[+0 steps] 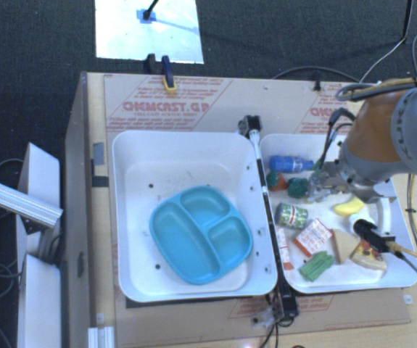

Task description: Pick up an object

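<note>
While you're scanning the worktop, count two white bins: the left bin is holding one blue divided plate, and the right bin is carrying roughly nine small items. One blue bottle is lying on its side near the far wall, long axis running left-right. You're seeing the gripper hanging just right of a dark green lump; can't tell how far open it's sitting, or whether it's touching anything.

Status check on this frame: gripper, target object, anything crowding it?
Gripper low in right bin, beside dark green object; grasp unconfirmed. Blue bottle and can crowd it.
</note>
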Robot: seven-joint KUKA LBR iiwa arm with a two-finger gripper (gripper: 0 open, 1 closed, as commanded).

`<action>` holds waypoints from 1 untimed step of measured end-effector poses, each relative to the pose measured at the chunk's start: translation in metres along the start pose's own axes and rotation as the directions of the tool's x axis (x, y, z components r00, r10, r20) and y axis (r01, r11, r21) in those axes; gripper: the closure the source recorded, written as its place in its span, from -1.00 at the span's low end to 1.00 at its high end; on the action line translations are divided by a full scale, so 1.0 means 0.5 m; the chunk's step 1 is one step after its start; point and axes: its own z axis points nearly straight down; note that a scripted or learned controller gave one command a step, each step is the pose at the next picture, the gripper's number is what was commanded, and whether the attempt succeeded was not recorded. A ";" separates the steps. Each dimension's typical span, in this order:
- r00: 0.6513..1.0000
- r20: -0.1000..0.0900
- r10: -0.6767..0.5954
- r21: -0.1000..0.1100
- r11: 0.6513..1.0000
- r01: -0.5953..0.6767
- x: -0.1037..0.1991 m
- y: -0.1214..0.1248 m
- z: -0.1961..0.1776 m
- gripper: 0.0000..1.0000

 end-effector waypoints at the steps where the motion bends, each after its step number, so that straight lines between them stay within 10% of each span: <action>1: 1.000 0.000 0.000 0.000 1.000 0.000 0.000 0.000 0.000 -1.00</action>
